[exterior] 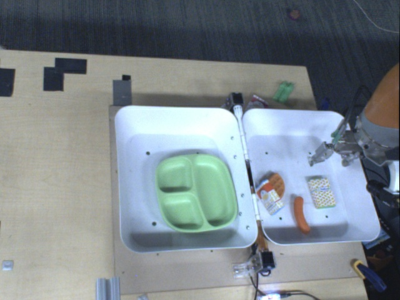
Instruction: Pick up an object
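Hovering: hand (326, 153) over right bin (294, 133) | fingers spread, holding nothing | sausage (301, 214) below

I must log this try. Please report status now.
Gripper above right bin, holding nothing. Patterned packet, orange sausage and snack pouch lie untouched. Nothing blocks.

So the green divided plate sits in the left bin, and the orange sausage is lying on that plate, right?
Not quite. The green divided plate does sit in the left bin, but the orange sausage is not on it. The camera view shows it lying on the floor of the right bin, between a small packet and a patterned sponge.
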`<state>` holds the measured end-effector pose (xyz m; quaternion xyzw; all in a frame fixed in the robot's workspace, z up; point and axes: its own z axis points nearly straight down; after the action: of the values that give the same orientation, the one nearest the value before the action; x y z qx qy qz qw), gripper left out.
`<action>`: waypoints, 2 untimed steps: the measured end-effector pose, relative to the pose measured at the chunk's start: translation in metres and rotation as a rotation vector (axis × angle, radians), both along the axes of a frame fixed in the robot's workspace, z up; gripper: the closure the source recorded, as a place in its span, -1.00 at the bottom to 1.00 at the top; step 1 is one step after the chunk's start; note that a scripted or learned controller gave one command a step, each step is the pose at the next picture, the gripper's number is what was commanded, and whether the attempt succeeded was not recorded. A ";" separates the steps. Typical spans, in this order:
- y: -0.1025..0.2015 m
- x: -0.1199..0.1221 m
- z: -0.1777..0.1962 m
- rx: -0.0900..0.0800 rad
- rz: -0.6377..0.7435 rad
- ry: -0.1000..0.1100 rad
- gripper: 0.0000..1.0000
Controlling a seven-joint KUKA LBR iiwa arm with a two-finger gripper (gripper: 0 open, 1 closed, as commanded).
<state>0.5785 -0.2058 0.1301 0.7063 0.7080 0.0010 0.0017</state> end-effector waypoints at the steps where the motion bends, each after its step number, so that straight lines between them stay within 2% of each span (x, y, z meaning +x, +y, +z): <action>1: 0.026 -0.032 -0.044 -0.001 0.000 -0.003 -1.00; 2: 0.026 -0.030 -0.032 -0.002 0.001 -0.009 1.00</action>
<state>0.5485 -0.1800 0.0982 0.7060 0.7081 0.0036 0.0057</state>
